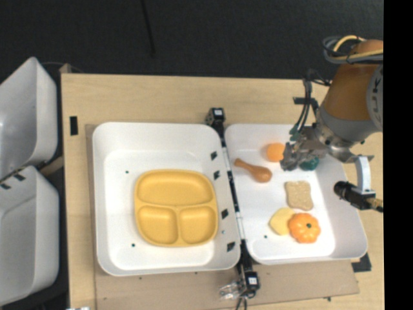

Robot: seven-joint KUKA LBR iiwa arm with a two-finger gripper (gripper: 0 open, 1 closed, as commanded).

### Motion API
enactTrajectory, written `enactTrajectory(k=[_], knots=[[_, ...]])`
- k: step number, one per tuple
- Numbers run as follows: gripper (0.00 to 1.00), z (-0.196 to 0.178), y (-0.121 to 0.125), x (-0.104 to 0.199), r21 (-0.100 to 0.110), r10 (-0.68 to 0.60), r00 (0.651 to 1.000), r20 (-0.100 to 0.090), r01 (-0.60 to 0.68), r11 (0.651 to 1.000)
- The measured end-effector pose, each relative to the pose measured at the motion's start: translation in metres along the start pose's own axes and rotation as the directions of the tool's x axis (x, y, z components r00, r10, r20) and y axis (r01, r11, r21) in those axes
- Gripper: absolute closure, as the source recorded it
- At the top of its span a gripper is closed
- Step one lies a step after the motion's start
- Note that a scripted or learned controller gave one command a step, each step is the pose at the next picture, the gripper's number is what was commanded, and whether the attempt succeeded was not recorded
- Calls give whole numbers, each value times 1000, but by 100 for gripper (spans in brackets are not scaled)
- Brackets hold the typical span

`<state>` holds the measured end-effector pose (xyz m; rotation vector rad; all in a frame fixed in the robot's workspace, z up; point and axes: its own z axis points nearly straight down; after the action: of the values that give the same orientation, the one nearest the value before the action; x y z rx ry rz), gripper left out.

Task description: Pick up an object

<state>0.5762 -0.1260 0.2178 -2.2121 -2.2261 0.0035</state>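
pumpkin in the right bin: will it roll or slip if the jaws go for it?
The small orange pumpkin looks round and ribbed, so it may roll if nudged sideways. Its surface looks smooth, perhaps plastic, so a pinch off-centre could squirt it out. It sits against the pale yellow piece, which may block rolling that way.

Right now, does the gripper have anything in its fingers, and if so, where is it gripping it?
Cannot be told. The gripper is low in the right bin, beside the small orange piece with something teal at its tip.

Small orange ball (275, 152), right bin's far side, just beside fingers (288, 162)
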Motion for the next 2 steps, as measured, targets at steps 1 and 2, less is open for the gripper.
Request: enactTrajectory(k=[1, 2], knots=[[100, -3, 6, 43, 0, 0, 1000, -1, 0, 1000], [100, 6, 18, 94, -1, -1, 1000, 0, 1, 1000]])
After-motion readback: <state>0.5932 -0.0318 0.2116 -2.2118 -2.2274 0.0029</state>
